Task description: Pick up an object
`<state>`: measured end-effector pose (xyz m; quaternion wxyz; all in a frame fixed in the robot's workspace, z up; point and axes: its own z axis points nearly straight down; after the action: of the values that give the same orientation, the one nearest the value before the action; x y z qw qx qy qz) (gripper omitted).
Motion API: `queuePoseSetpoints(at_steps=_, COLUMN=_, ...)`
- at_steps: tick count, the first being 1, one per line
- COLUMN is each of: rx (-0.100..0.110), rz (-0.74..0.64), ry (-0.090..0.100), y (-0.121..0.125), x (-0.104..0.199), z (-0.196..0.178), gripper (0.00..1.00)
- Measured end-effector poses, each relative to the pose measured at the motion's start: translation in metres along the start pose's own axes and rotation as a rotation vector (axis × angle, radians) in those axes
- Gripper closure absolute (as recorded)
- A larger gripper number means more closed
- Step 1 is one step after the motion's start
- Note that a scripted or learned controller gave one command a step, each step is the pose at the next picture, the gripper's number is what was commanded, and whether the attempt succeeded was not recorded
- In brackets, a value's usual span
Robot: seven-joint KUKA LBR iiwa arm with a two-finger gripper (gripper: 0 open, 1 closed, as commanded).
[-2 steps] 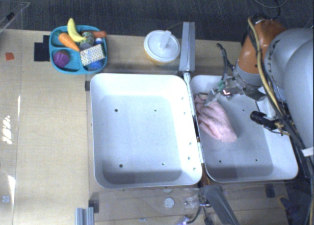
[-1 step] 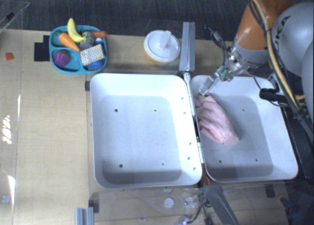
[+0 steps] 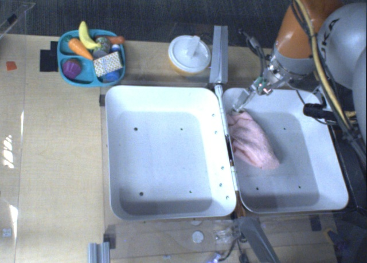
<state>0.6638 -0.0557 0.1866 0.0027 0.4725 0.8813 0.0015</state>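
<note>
A pink, soft, ridged object (image 3: 252, 140) lies in the right bin (image 3: 309, 193), against its left wall. My gripper (image 3: 241, 104) hangs over the bin's back left corner, its thin fingers pointing down-left and ending just above the pink object's far end. The fingertips look close together with nothing between them. The grey arm with its orange band (image 3: 301, 18) comes in from the upper right.
The left bin (image 3: 166, 199) stands beside the right one. Behind the bins sit a blue tray (image 3: 64, 77) of toy food and a white lidded cup (image 3: 189, 54). A grey upright bar (image 3: 218, 55) stands between the bins at the back.
</note>
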Motion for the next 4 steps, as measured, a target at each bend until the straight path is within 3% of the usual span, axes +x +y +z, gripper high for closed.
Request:
queuePoseSetpoints(at_steps=1, rx=0.001, rz=-0.052, ry=0.0, y=-0.044, x=-0.01, z=0.027, gripper=0.0)
queuePoseSetpoints(at_steps=2, rx=-0.008, rz=-0.071, ry=-0.006, y=-0.047, x=-0.022, z=0.095, gripper=0.0)
queuePoseSetpoints(at_steps=3, rx=-0.013, rz=-0.072, ry=-0.008, y=-0.044, x=-0.021, z=0.082, gripper=1.0)
queuePoseSetpoints(at_steps=4, rx=0.0, rz=-0.191, ry=0.0, y=-0.068, x=0.027, z=0.0, gripper=1.0)
